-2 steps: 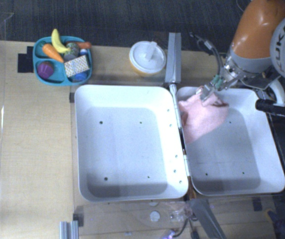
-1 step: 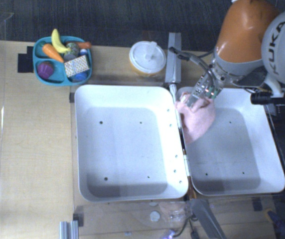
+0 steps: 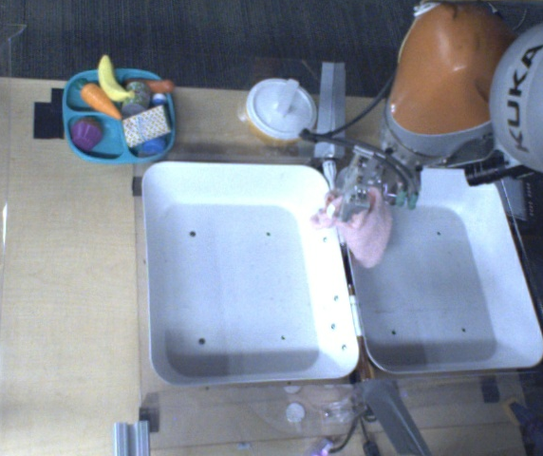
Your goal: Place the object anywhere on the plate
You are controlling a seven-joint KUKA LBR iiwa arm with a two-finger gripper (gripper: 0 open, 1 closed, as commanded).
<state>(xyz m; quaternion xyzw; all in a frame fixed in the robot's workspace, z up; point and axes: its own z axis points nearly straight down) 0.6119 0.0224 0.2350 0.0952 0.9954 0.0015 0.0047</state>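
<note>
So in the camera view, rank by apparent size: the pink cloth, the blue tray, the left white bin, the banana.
1. Left white bin
2. Blue tray
3. Pink cloth, hanging from the claw, nearer the camera, so tray versus cloth is unsure
4. Banana

Both white bins lie open from above. The left bin (image 3: pixel 243 274) offers a wide bare floor, and the right bin (image 3: pixel 461 293) is free across its front and right side. The tight spot is the shared rim between them at the back: there the gripper (image 3: pixel 362 193) hangs with a pink cloth (image 3: pixel 366 231) drooping from its fingers over that divide, and the bulky grey-and-orange arm (image 3: pixel 461 74) blocks the back right corner. Behind the bins, a white lidded container (image 3: pixel 279 107) and a blue tray of toy food (image 3: pixel 120 117) crowd the bench's far edge.
</note>
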